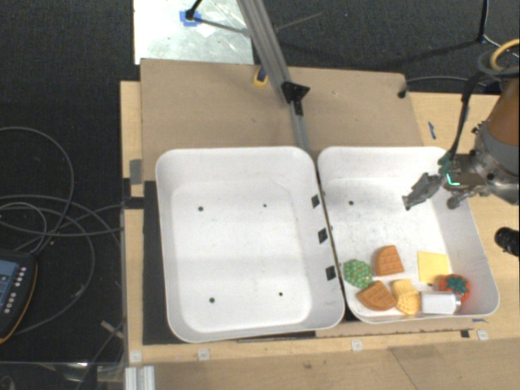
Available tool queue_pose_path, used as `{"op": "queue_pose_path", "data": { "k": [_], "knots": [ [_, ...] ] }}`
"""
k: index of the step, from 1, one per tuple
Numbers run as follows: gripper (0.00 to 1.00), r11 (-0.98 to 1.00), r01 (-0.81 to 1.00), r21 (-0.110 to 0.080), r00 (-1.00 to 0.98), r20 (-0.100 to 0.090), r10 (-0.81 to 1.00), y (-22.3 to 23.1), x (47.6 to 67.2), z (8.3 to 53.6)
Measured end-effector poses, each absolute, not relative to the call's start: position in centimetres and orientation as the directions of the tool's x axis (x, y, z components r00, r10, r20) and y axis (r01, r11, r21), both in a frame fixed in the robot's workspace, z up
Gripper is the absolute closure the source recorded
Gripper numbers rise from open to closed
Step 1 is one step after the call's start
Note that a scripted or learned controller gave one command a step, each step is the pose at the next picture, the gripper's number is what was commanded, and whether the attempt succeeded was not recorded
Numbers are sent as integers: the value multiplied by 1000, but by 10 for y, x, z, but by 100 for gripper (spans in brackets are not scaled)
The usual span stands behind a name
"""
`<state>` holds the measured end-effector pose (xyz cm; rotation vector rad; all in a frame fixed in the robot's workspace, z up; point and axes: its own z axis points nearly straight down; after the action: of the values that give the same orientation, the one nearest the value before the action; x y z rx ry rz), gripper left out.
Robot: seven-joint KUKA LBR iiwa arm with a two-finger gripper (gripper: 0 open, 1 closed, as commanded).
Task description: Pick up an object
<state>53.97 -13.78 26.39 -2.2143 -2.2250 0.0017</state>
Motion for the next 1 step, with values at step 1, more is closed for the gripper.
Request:
{"op": "queue_pose_path", "data": {
  "k": [1],
  "knots": [
    [0,3,1000,2,-3,0,1000,-138,540,266]
  ]
}}
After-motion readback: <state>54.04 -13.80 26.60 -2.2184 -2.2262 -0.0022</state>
